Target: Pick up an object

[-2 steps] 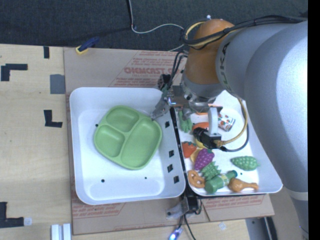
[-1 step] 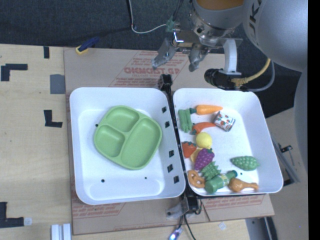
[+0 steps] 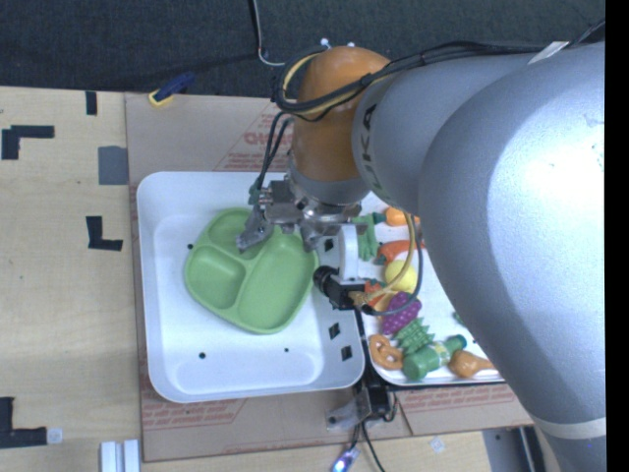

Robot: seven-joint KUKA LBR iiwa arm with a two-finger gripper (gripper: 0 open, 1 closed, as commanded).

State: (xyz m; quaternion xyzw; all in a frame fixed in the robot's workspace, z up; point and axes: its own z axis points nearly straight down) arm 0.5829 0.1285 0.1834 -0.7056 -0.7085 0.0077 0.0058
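camera view: light green plastic divided tray lies tilted in left shallow white bin | grey-and-orange arm's gripper sits at tray's upper rim; opening cannot be told, nor any hold | small plastic toy foods crowd right bin | judgement: tray light, stiff, smooth; thin raised rim is best place to pinch

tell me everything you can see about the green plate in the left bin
The green plate is a light green divided tray with rounded corners and raised ridges splitting it into compartments; it looks like matte plastic. It lies in the left white bin, turned at an angle to the bin's walls, toward the upper right part. The end effector sits over its upper edge; whether it grips the plate cannot be told. No food lies on its visible part.
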